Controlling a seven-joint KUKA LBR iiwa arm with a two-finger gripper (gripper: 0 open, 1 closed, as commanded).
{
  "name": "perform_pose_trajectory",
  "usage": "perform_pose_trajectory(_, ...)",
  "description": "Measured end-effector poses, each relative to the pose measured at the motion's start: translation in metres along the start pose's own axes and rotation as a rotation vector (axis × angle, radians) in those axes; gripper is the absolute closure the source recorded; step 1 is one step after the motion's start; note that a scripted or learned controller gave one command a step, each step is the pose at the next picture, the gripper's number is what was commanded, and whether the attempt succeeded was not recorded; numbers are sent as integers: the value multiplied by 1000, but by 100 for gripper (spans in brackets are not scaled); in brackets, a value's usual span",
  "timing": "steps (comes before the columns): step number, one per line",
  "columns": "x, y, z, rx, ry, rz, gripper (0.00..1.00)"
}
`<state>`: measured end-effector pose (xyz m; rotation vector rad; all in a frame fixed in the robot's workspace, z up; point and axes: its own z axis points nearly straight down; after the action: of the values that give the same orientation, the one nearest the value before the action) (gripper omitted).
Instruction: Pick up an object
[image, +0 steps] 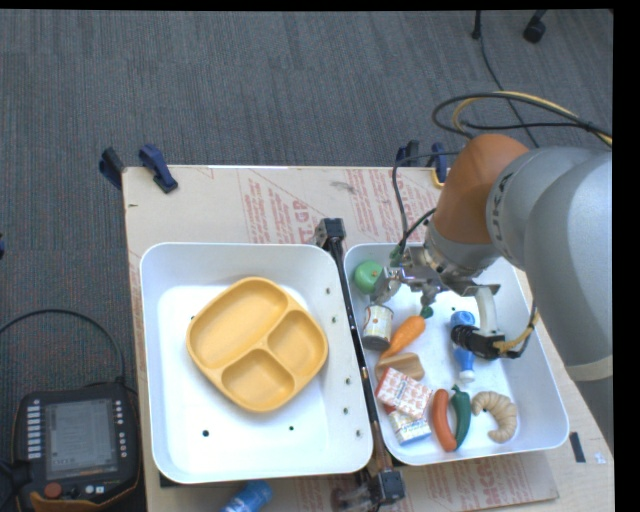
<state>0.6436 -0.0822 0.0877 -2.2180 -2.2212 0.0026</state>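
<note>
**Gripper low over the cluttered right bin, carrot nearest its tip**

The grey arm with the orange band reaches into the right-hand shallow white bin, and its two-finger gripper sits low among the toys at the bin's upper middle. Whether the jaws are spread or pressed together I cannot tell: the wrist and its metal hardware cover them, and nothing shows pinched there.

Likeliest target, by my reading, is the small orange plastic carrot, lying tilted just below and slightly left of the gripper tip, close to it but apparently apart. It looks light, rigid and smooth, so it may slip or roll; a pinch across its thicker upper end, square to its long axis, seems safest.

Around the tip:
- round green plastic ball-like toy, to its left, near the bin wall
- small metal-ended tin can, lower left, just beside the carrot
- blue and white plastic bottle, lower right
- red-and-white printed carton, further below
- red chilli and green pepper toys, well below
- beige curled croissant-like toy, far lower right

The yellow three-compartment plastic plate lies in the left bin, well apart.
</note>
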Motion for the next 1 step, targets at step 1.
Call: perform_pose_trajectory(1, -1, 0, 0, 0, 0, 0, 0)
